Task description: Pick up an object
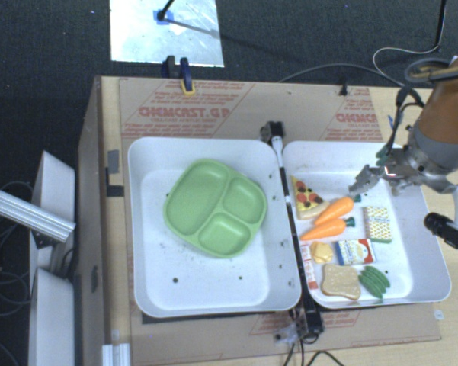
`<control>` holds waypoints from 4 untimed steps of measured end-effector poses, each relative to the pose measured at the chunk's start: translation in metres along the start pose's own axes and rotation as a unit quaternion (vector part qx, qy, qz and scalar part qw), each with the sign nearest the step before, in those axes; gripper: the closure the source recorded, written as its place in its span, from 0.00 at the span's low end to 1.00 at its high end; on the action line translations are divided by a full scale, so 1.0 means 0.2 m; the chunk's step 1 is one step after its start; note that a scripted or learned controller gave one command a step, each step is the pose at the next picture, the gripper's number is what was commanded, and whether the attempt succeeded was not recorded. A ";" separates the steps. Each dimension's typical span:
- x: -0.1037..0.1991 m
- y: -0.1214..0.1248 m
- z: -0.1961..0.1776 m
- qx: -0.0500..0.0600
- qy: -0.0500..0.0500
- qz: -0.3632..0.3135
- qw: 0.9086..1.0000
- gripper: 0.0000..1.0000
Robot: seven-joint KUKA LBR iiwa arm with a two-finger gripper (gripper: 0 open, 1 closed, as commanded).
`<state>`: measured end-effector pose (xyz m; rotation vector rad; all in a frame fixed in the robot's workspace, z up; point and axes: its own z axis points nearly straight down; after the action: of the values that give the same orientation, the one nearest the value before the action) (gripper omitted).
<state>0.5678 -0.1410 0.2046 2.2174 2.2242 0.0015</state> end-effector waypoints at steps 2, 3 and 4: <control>0.22 0.20 0.60 0.000 0.000 -0.001 1.000 0.00; 0.15 0.12 0.60 0.001 0.000 0.001 1.000 0.00; 0.20 -0.41 0.60 0.000 0.000 0.001 1.000 0.00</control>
<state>0.4868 -0.1006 0.0842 2.2193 2.2212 0.0015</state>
